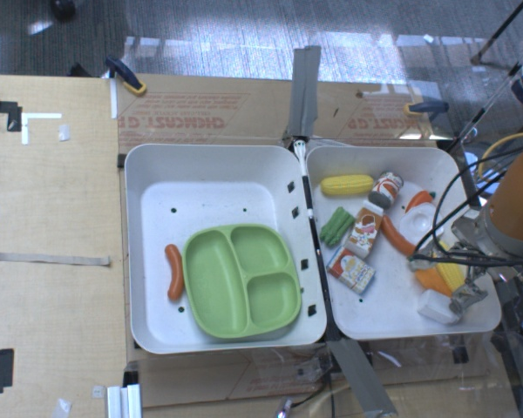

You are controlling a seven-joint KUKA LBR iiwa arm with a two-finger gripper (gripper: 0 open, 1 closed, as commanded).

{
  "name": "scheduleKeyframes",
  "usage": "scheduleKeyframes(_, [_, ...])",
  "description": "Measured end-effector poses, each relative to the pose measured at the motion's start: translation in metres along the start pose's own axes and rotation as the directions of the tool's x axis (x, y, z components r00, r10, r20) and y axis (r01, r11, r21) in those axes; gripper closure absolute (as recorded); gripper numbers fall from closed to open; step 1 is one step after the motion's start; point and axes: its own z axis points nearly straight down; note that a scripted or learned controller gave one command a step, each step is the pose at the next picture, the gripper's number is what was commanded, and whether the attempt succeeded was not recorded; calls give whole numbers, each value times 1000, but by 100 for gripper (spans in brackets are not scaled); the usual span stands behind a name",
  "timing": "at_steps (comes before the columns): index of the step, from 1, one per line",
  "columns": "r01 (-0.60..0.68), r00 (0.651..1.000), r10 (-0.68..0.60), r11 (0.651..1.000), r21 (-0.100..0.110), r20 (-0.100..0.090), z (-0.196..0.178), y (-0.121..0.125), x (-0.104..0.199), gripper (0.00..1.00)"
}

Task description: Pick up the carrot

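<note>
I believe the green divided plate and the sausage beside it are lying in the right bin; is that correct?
Not quite: the camera view shows the green divided plate and the sausage beside it lying in the left bin, not the right one.

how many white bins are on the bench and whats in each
2. The left bin holds a green divided plate and a sausage. The right bin holds corn, a carrot and other toy food; some may be hidden under the arm.
</note>
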Motion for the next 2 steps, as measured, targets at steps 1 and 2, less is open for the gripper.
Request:
scheduleKeyframes(1, [285, 959, -285, 959, -3, -4, 1, 15, -12, 0])
scheduleKeyframes(2, [-64, 998, 64, 998, -12, 3, 1, -8, 2, 0])
